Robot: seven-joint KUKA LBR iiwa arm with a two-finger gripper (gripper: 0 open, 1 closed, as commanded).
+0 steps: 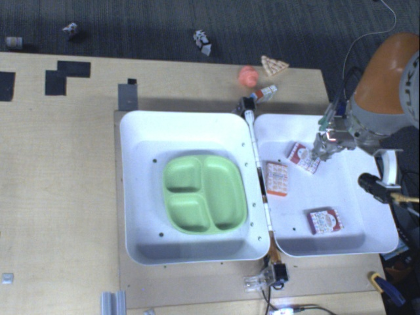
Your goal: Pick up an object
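The grey arm's two-finger gripper (323, 148) hangs low in the right shallow white bin (354, 238), at the edge of a small red-and-white packet (303, 157); whether it grips cannot be told. The flat packet might slide away rather than lift. The left white bin (141, 176) holds a green sectioned plastic tray (202, 193). The pale wooden bench (59, 195) borders dark carpet.

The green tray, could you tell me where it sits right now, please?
The green tray lies in the middle of the left bin, across the divider from the packets in the right bin.
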